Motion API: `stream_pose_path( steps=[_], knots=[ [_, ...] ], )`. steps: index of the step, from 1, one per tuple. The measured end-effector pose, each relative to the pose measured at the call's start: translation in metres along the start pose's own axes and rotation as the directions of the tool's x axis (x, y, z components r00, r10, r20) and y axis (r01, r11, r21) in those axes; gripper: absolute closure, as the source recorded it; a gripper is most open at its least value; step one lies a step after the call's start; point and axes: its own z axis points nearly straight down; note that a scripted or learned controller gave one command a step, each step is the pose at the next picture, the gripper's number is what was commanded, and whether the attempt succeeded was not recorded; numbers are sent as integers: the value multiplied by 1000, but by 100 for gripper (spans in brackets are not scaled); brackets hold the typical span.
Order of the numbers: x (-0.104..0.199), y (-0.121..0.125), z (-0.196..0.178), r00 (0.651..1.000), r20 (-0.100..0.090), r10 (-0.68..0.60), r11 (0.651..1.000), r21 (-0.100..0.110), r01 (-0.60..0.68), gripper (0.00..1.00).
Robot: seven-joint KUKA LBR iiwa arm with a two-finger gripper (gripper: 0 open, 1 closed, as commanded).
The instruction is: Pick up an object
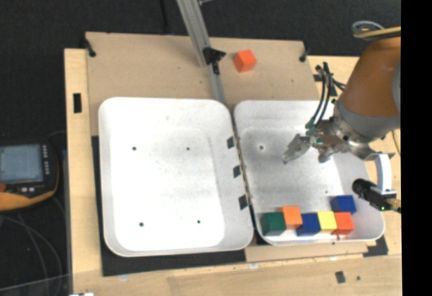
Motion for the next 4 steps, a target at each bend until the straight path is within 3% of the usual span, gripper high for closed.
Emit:
stream_pose_path(
  steps=[1, 2, 3, 4],
  knots=[
    [-34, 17, 104, 1000, 1, 3, 1000, 7, -3, 0],
    [-57, 2, 97, 1000, 3, 4, 1000, 1, -4, 0],
    [-37, 7, 117, 1000, 3, 0, 1000, -3, 0, 0],
    [-71, -3, 117, 1000, 4, 3, 1000, -4, -3, 0]
  ],
)
